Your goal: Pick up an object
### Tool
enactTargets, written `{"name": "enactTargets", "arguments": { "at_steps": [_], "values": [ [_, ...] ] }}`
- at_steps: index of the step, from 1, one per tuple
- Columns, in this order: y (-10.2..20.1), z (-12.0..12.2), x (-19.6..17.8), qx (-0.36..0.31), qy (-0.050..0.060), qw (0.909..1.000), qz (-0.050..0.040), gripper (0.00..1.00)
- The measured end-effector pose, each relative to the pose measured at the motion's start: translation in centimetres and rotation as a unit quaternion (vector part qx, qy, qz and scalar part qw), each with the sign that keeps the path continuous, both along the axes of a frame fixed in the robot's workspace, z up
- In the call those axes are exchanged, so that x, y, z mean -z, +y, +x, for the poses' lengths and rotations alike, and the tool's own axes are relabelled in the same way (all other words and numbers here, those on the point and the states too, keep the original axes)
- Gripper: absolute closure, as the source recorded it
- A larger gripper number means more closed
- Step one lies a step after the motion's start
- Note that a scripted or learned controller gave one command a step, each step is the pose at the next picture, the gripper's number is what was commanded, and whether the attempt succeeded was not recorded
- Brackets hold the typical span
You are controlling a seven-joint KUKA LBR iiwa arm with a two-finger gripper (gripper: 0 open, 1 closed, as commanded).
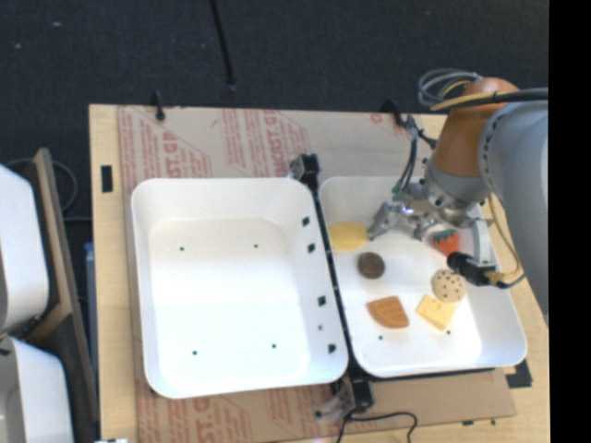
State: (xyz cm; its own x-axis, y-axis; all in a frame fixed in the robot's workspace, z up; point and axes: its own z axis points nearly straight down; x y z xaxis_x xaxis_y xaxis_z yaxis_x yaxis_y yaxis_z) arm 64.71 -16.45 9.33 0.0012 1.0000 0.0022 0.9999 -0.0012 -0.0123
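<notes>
Partly hidden behind the arm [462,155], an orange object [447,242].

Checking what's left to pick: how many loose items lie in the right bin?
6: yellow disc, brown ball, orange wedge, yellow block, speckled cookie, red piece; the arm may hide more.

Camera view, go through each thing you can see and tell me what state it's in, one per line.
gripper: low over the right bin, nothing seen between its fingers
right bin: holding six items
yellow round piece: lying by the divider
brown ball: resting free
orange-brown wedge: lying flat
yellow block: lying flat
speckled cookie: overlapping the yellow block
red-orange item: partly hidden by the arm
left bin: upright on the bench
</notes>
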Motion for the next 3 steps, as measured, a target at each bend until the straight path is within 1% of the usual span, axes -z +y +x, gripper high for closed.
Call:
{"name": "enactTargets", "arguments": {
  "at_steps": [1, 2, 3],
  "values": [
    [6.1, -7.9, -0.8, -0.002, -0.006, 1.0, -0.0005, 0.0],
    [5.2, -2.0, -0.8, -0.001, -0.007, 1.0, -0.0013, 0.0],
    [2.5, -8.6, -0.7, 0.001, -0.006, 1.0, -0.001, 0.0]
  ]
}}
